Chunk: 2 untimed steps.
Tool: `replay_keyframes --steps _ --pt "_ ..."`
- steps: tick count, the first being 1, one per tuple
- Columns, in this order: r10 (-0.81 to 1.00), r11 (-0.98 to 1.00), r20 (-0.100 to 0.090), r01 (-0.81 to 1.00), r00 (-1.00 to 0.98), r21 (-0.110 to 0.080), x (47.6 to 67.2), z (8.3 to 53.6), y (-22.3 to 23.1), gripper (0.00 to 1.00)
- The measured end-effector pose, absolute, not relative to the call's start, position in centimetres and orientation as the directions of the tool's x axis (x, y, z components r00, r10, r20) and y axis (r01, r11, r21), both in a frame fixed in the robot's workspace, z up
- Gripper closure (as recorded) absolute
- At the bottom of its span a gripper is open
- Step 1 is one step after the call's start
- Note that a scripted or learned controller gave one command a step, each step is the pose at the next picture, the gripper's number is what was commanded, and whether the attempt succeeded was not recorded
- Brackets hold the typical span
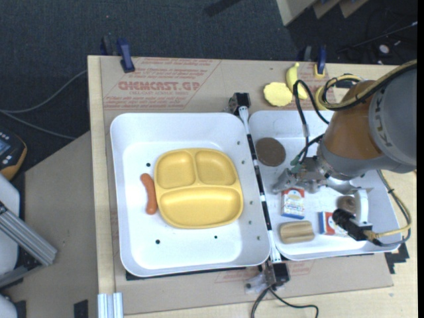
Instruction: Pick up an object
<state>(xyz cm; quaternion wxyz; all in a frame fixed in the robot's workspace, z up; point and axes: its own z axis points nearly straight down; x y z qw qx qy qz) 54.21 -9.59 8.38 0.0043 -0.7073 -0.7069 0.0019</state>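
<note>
The arm comes in from the right of the frame and sets its claw (296, 177) low over the right bin (377, 227), just above a small white carton with red and blue print (293, 203); whether it is apart or together cannot be told. Near it lie a brown disc (270, 151) and a tan block (296, 231). In the left bin (129, 204), a yellow divided plate (197, 187) sits beside an orange sausage (150, 192).

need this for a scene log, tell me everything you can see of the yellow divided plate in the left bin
The yellow divided plate looks like smooth moulded plastic, a rounded rectangle with three compartments: two small ones at the far side, one wide one nearer the camera. It lies flat and upright, about mid left bin. An orange sausage-like piece lies along its left edge; contact is unclear.
</note>
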Motion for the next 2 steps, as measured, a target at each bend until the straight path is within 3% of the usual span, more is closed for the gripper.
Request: replay_keyframes --steps 1,2 --pt "1.0 -0.001 0.0 1.0 0.001 0.001 54.5 9.8 -9.7 1.0" --pt "1.0 0.009 0.001 1.0 -0.009 0.014 59.0 19.1 -3.5 1.0"
